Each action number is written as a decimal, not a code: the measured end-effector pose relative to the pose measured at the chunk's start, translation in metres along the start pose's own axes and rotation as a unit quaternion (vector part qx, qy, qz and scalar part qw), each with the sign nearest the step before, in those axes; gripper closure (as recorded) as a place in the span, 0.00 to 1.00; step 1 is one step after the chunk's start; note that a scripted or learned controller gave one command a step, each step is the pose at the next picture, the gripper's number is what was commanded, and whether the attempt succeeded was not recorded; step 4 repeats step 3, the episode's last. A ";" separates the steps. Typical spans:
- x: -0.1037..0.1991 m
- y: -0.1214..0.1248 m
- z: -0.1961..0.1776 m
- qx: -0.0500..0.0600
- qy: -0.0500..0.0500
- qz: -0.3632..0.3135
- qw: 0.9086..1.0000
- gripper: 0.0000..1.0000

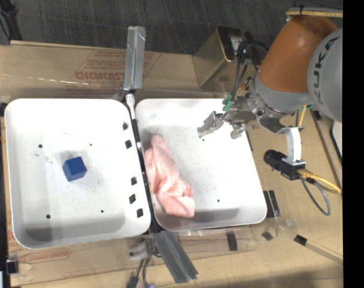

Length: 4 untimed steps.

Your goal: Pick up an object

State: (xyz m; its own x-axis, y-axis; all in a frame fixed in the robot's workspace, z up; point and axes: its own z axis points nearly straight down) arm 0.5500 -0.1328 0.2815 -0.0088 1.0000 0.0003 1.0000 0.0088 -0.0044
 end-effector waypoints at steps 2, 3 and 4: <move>0.024 0.027 0.141 0.001 0.000 0.072 0.997 0.00; -0.033 -0.056 0.177 0.000 0.001 0.006 1.000 0.00; -0.033 -0.056 0.177 0.000 0.001 0.006 1.000 0.00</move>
